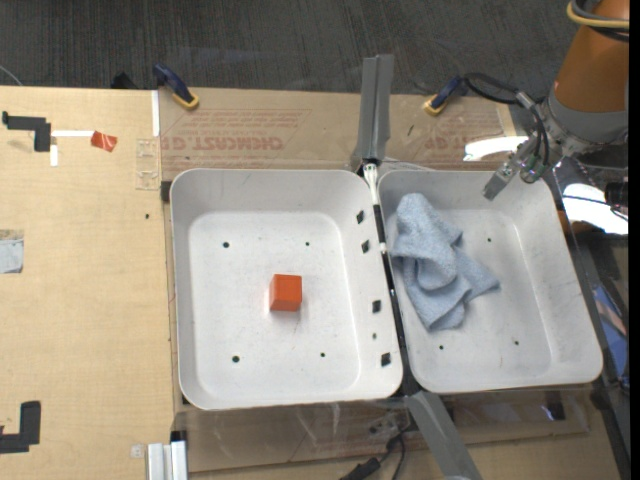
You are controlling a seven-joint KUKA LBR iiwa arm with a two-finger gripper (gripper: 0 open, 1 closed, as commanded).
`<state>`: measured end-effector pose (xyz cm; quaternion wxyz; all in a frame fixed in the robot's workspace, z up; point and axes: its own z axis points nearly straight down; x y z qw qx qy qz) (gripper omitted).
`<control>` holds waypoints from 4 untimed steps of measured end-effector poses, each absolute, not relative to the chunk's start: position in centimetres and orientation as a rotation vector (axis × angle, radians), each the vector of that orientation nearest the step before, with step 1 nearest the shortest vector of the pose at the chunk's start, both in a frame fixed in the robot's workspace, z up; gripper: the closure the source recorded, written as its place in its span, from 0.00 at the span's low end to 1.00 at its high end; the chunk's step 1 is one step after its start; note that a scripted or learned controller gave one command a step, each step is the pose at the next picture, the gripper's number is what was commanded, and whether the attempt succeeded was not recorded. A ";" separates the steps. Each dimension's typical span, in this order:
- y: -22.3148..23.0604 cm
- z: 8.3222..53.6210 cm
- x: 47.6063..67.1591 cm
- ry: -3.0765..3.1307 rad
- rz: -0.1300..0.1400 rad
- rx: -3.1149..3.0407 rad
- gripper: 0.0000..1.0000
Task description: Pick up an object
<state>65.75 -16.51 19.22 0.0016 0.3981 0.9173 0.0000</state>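
A robotics lab: clamped cardboard point(300, 133) bench (taped markers), twin white bins point(190, 268).

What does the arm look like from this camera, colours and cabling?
The arm has a broad orange band above a grey wrist section. Black cables loop beside the wrist. The gripper is a small grey metal piece at the arm's tip.

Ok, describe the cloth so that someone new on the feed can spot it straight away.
Find the right bin of the two white ones. The cloth lies crumpled against that bin's left side, close to the divider between the bins. It is soft, pale blue-grey and folded, unlike the small hard orange block in the left bin.
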 end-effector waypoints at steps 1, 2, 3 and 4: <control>-14.2 24.3 63.9 3.007 0.000 0.893 1.00; -16.3 20.6 63.5 3.087 0.000 0.569 1.00; -16.7 20.8 63.4 3.122 0.000 0.305 1.00; -17.7 19.3 63.0 3.133 0.001 0.185 1.00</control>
